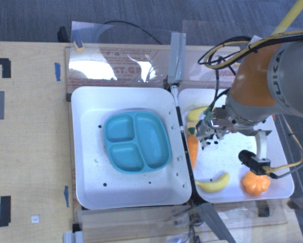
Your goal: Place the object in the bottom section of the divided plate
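Observation:
A blue divided plate (151,135) lies in the middle of the left bin (88,135), with three sections and nothing in them. My gripper (208,134) hangs low over the left side of the right bin (227,156), under the grey and orange wrist. It sits just right of an orange carrot-like piece (192,151) lying along the bin's left wall. A yellow object (194,116) is partly hidden behind the gripper. Nothing shows clearly in the gripper.
A yellow banana (213,183) lies at the front of the right bin, and an orange pumpkin-like toy (255,183) sits to its right. A black fitting with a cable (252,161) hangs just above that toy. The ridge between the bins (180,135) stands between gripper and plate.

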`<state>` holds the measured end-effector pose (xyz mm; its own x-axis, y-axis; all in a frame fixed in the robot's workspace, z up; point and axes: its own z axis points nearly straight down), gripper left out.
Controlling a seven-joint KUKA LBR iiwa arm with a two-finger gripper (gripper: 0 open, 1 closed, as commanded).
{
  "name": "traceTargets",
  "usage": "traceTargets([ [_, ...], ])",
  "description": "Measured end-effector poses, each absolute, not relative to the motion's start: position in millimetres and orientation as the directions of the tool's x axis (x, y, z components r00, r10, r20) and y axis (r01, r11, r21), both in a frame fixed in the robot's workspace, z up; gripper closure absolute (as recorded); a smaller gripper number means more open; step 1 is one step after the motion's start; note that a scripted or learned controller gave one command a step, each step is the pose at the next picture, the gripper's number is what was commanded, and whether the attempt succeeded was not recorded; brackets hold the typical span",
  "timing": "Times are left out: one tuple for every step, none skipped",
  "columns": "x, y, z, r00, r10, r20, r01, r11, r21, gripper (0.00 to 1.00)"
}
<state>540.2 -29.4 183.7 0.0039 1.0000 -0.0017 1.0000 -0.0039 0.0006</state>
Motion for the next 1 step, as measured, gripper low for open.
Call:
traceTargets([
  [583.3,37.4,184.0,-0.154,0.988,0.0,0.988,0.154,0.002,1.0],
])
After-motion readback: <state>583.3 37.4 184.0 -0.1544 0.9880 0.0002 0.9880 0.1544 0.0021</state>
